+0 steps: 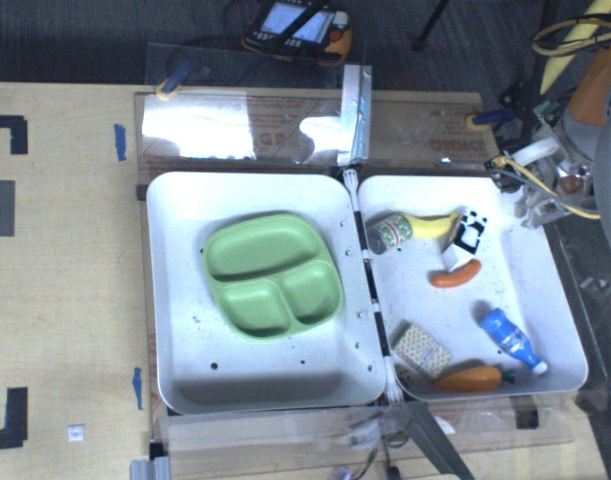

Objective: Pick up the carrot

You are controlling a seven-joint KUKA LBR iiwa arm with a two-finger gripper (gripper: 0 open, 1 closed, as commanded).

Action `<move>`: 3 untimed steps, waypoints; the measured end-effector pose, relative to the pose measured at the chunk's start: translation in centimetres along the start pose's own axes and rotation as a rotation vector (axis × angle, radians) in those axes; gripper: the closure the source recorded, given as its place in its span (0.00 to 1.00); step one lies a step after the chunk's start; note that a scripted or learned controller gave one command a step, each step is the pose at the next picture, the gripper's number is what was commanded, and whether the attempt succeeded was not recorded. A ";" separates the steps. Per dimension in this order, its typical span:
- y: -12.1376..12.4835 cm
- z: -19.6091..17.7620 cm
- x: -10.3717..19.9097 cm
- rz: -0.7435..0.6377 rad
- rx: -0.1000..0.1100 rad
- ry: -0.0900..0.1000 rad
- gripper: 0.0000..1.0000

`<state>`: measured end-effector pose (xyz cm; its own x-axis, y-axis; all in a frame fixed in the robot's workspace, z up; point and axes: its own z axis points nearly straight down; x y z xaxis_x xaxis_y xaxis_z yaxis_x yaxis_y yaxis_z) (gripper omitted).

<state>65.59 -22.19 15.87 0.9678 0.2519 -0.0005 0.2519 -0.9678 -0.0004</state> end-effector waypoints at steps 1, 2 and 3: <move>0.0 0.0 0.0 0.000 0.001 0.000 0.00; -2.4 6.2 -5.5 0.042 0.004 0.024 0.00; -2.4 5.5 -5.8 0.042 0.009 0.011 1.00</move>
